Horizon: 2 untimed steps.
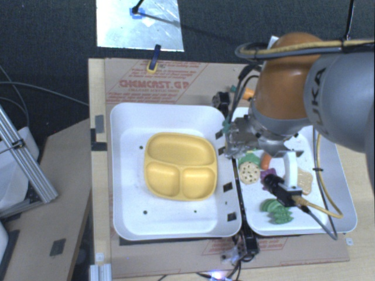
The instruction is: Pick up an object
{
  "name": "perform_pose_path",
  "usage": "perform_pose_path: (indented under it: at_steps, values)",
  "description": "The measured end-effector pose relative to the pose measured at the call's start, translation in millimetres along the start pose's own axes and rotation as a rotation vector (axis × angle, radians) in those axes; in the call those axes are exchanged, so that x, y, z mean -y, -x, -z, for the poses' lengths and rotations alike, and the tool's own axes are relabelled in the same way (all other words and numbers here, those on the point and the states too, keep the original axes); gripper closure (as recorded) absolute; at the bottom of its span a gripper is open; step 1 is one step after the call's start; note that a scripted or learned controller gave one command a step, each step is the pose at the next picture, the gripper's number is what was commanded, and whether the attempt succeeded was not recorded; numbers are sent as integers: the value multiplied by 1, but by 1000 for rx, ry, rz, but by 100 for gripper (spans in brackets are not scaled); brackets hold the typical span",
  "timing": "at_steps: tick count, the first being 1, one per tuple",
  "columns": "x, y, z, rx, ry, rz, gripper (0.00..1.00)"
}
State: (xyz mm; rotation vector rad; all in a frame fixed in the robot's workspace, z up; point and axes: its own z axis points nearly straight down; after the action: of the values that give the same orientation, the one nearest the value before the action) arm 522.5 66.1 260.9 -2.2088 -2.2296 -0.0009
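Clutter is the risk: my gripper [243,147] hangs over the right bin [343,206], its state untellable, and the cookie [249,172] beside green pieces [276,211] invites a miss.

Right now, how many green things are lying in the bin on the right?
2: one green piece just under the arm's wrist beside the cookie, another green piece near the bin's front edge. The arm may hide more.

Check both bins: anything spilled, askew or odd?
Nothing stands out. The yellow tray sits flat in the left bin; small food items, including a cookie, lie loosely inside the right bin.
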Motion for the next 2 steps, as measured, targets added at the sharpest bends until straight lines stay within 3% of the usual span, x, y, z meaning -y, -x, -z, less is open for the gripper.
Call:
perform_pose_path:
  at_steps: [1, 2]
  values:
    - [14, 15, 61, 1, 9, -5, 100]
    - [36, -6, 114, 0, 10, -2, 100]
